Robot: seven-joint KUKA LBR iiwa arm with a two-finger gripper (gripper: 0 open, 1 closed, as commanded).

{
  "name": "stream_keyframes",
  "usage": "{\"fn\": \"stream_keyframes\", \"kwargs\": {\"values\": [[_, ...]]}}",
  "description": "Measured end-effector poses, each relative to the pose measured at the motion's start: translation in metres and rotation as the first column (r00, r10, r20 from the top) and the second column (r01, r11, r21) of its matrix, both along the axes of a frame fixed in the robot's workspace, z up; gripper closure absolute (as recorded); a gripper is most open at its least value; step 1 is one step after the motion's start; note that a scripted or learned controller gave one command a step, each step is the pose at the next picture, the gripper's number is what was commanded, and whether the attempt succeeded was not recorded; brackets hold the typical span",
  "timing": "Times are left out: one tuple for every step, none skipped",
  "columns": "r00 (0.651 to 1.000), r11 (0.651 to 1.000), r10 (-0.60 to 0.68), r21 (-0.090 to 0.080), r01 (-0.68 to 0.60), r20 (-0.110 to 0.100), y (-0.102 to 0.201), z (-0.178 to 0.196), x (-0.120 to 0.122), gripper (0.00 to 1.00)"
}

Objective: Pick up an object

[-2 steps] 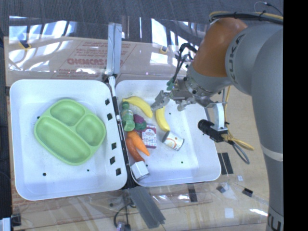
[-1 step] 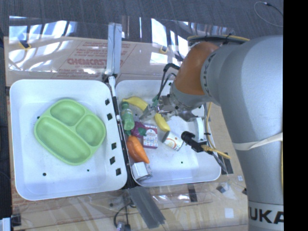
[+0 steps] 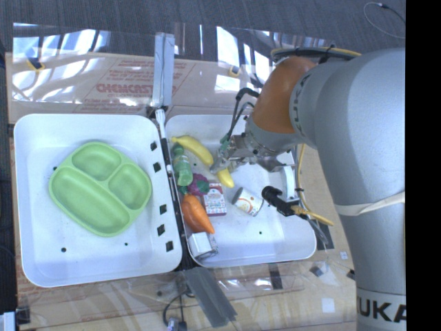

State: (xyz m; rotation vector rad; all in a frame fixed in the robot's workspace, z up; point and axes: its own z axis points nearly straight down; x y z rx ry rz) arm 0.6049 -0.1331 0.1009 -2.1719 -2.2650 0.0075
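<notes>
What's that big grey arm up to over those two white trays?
The arm's tool is down in the right tray, right by a banana, with a carrot, a green bottle and other small things along the tray's left side. It is trying to pick something up. The left tray holds a green divided plate.

Two bins [image 3: 41, 254], one green plate [image 3: 100, 188]

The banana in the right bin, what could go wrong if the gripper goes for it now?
The gripper sits over the banana, which lies crowded against a green bottle and the bin wall, so the fingers may snag a neighbour. The curved banana may also slip free.
</notes>
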Motion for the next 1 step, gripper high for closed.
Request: {"fn": "stream_keyframes", "kwargs": {"values": [[0.999, 0.999, -0.045, 0.001, 0.045, 0.004, 0.0725, 0.1083, -0.0109, 1.0]]}}
